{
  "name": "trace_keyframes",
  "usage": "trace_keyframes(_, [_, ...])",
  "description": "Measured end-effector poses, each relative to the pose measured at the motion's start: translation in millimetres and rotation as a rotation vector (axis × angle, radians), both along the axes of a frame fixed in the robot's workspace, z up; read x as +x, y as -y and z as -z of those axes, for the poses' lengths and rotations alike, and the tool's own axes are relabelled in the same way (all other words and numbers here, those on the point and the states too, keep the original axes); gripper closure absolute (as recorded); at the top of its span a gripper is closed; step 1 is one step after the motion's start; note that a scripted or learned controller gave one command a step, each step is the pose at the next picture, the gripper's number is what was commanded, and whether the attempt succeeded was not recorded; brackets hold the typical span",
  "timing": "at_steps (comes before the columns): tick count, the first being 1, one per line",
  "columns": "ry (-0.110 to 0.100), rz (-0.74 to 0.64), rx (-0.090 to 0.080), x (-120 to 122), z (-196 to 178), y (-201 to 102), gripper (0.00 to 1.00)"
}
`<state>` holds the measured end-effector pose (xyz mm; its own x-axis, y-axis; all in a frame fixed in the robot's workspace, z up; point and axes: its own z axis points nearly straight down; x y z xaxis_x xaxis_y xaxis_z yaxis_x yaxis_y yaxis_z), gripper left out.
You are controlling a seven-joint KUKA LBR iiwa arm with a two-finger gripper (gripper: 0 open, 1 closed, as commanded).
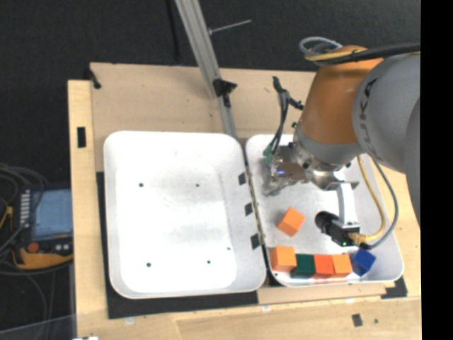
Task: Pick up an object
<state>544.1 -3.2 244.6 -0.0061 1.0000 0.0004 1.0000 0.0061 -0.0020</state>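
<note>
Along the right bin's [393, 264] near edge: orange, green, orange, tan and blue blocks [323, 264] packed touching. Just behind, a tilted orange cube [290, 220], apart. Farther back, near the left wall, gripper [274, 183], grip state impossible to tell. Likely risk: glancing off the tilted cube. Open floor around it.

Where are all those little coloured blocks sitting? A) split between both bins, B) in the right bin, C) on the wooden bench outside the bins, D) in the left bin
B: the orange block lies alone in the right bin, and the row of blocks, orange, green and blue, lines that bin's near wall, under the arm.
</note>
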Motion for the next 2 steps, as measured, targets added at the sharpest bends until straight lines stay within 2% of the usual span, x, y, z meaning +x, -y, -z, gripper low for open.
trace_keyframes(2, [0.003, -0.001, 0.0, 26, 20, -101, 1.0])
